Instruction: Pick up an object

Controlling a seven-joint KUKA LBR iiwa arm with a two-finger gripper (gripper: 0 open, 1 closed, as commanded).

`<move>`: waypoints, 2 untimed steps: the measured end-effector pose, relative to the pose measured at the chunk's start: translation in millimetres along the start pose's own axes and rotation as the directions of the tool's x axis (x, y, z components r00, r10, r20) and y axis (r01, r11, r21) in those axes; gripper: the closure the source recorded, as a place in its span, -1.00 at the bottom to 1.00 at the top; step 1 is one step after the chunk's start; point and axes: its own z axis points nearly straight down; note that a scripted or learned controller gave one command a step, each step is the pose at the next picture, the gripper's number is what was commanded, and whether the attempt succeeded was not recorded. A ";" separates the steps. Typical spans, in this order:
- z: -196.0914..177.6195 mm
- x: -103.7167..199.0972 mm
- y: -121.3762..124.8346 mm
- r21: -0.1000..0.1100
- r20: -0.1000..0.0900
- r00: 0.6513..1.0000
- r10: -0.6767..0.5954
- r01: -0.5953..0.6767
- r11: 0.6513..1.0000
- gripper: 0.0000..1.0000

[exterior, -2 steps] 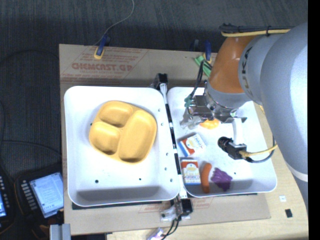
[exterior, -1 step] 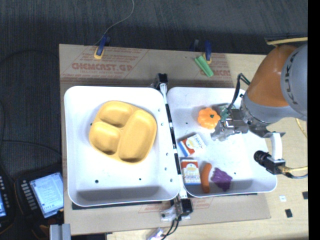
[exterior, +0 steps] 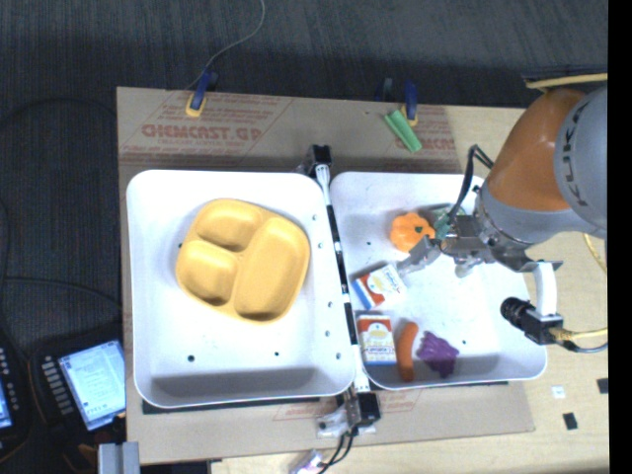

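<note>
Camera view, my gripper [exterior: 427, 243] low in right bin [exterior: 494, 191], beside orange fruit [exterior: 407, 231], finger state cannot tell.

Green marker [exterior: 403, 130] on cardboard sheet [exterior: 237, 131]; blue clamps [exterior: 201, 92] at far edge.

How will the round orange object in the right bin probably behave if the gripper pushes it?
The orange object looks rounded, so it would probably roll away. It looks like smooth plastic, so fingers may slip. It lies beside the gripper.
</note>
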 end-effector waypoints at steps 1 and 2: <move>103.2 11.2 -27.1 -0.007 0.000 1.000 0.000 0.000 1.000 -1.00; 92.2 10.3 -25.7 -0.011 0.001 1.000 0.001 -0.001 1.000 1.00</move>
